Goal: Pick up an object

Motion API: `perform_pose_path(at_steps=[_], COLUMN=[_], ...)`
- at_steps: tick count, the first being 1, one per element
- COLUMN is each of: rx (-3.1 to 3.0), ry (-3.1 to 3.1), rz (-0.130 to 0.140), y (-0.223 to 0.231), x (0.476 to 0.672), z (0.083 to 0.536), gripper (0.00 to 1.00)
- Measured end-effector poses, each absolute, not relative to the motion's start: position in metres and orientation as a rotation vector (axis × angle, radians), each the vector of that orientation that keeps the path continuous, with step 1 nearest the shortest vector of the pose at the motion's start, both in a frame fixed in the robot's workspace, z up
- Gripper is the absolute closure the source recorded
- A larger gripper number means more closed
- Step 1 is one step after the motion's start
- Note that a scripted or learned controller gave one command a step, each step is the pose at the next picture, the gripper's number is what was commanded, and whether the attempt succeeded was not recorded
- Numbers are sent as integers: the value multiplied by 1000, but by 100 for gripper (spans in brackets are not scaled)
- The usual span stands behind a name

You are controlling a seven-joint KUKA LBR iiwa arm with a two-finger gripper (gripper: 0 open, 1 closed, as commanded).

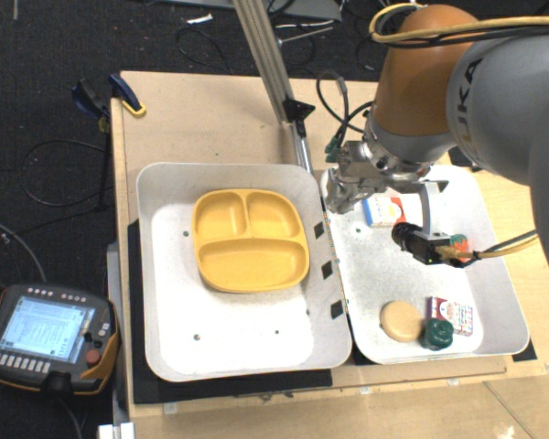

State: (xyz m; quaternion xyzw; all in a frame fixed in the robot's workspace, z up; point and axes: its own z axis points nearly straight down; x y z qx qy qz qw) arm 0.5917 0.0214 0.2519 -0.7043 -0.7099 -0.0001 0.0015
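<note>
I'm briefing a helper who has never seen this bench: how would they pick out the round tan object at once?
Start at the right-hand white bin, the one the arm reaches over, and look at its near edge. The round tan disc lies flat there, left of a dark green piece and a small printed box. It alone is plain, pale and circular.

Divided tray (251, 240) in left bin (165, 273); round block (402, 320) in right bin (494, 245).
</note>
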Motion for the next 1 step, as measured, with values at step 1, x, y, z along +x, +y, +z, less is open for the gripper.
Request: perform_pose_path(at_steps=[1], rx=[-2209], ry=[-2229], rz=[1], y=[81], x=[576], z=[250], gripper=[100])
